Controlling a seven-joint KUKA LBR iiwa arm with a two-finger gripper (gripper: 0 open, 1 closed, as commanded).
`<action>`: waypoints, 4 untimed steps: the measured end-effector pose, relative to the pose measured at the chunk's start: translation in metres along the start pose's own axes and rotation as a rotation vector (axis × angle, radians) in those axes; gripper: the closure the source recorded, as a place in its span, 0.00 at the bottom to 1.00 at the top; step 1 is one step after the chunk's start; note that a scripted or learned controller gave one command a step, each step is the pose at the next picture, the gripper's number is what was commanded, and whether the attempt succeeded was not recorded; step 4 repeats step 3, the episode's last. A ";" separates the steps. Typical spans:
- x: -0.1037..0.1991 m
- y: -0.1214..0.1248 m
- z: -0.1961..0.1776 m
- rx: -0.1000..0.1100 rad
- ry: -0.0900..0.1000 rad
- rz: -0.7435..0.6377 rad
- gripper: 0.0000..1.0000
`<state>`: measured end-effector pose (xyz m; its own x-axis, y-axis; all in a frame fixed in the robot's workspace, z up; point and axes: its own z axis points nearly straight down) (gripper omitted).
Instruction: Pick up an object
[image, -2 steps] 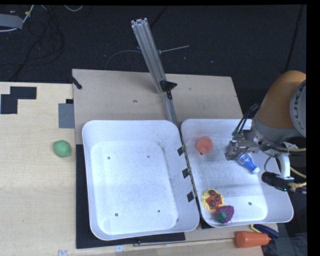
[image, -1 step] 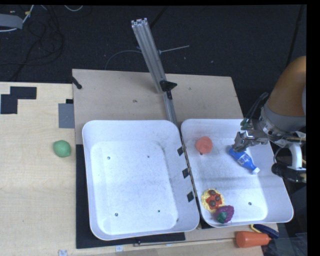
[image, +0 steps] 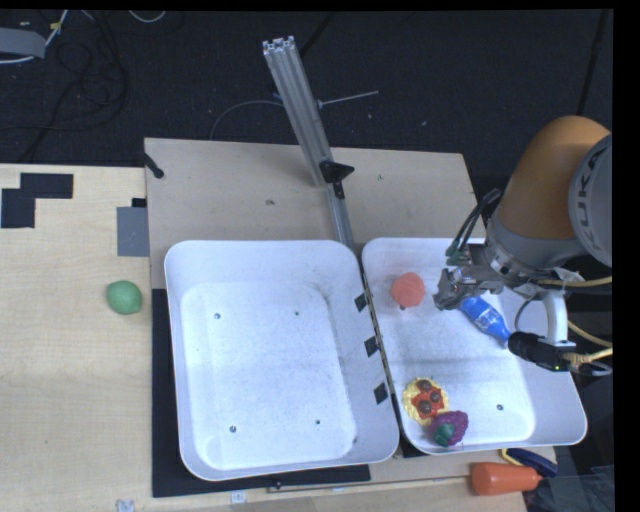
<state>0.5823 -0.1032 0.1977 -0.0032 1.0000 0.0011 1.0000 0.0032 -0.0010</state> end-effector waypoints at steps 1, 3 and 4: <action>0.049 0.005 -0.012 -0.001 0.000 0.000 1.00; 0.161 -0.006 -0.035 -0.001 0.000 -0.001 1.00; 0.161 -0.006 -0.035 -0.001 0.000 -0.001 1.00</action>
